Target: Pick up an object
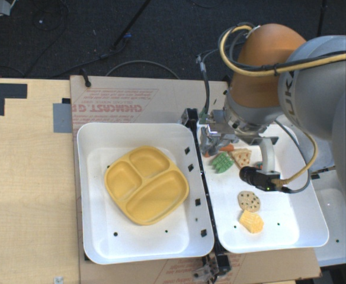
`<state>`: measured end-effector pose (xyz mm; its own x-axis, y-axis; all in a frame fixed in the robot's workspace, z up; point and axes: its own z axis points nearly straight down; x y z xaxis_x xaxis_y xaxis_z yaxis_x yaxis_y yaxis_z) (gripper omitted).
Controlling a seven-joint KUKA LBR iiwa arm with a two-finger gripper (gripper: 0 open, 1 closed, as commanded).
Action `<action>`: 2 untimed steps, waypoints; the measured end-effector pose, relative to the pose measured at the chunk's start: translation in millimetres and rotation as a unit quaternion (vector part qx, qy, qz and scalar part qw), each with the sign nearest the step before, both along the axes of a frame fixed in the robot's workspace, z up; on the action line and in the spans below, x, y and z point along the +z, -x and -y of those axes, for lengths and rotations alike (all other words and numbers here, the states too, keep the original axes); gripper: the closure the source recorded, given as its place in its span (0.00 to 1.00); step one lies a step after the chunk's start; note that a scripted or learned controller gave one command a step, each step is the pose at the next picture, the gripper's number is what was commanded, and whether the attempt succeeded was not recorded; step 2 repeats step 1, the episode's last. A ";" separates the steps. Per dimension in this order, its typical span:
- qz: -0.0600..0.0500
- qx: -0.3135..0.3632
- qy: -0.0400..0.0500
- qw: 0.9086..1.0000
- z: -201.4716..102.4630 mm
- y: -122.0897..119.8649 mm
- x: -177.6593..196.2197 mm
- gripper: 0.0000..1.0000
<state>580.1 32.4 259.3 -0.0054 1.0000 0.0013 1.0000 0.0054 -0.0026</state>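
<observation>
My gripper (211, 142) hangs low over the far left part of the right bin (306, 226), close to the divider between the bins. Just below it lies a green toy (223, 162), with a small orange piece (208, 154) at its left. A tan, speckled wedge (242, 156) lies right of the green toy, partly under the wrist. Nearer the front of the bin sit a round chocolate-chip cookie (249, 201) and a yellow waffle-like block (252, 222). Nothing is visibly held.
The left bin (96, 229) holds a yellow divided plate (146, 184). The arm's grey body and orange dome (268, 46) cover the far right part of the right bin. A black cylinder with a cable (257, 177) juts from the wrist over the bin's middle.
</observation>
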 end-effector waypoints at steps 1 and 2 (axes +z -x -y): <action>-0.002 0.000 0.000 1.000 -52.6 -3.4 -24.0 1.00; -0.002 0.000 0.000 1.000 -52.6 -3.4 -24.0 1.00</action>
